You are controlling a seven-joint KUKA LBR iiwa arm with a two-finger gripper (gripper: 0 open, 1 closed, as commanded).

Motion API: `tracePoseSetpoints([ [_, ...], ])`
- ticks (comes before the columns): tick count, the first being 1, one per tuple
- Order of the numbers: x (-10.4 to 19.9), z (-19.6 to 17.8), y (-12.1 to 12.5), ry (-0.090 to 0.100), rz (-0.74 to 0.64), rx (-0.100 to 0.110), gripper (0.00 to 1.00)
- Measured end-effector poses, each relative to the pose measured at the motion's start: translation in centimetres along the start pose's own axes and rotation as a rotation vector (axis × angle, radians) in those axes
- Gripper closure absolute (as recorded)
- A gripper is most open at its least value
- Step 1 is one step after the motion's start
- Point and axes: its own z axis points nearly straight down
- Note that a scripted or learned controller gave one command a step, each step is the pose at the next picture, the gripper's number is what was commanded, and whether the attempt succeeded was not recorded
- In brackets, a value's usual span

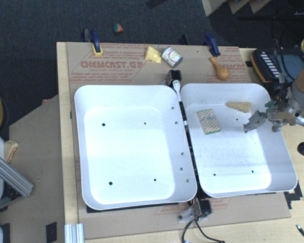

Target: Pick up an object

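Observation:
In the right bin (243, 181) lie a patterned green-and-tan rectangular block (209, 121) near the upper left and a tan wedge-shaped piece (239, 106) near the upper right. My gripper (264, 123) hovers at the bin's right side, just below and right of the tan piece. Its two fingers are spread apart, and nothing sits between them. One fingertip (251, 126) points left into the bin.
The left bin (91, 186) lies beside the right one. On the board behind the bins sit a yellow piece (153, 55), a small white-and-grey item (172, 56), a wooden-handled object (220, 69) and blue clamps (96, 40). A keypad device (266, 65) rests at the far right.

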Motion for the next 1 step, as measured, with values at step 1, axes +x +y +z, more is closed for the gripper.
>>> tracePoseSetpoints([
  [1, 4.39, 8.75, 1.87, 0.004, -0.004, 0.006, 0.0],
])
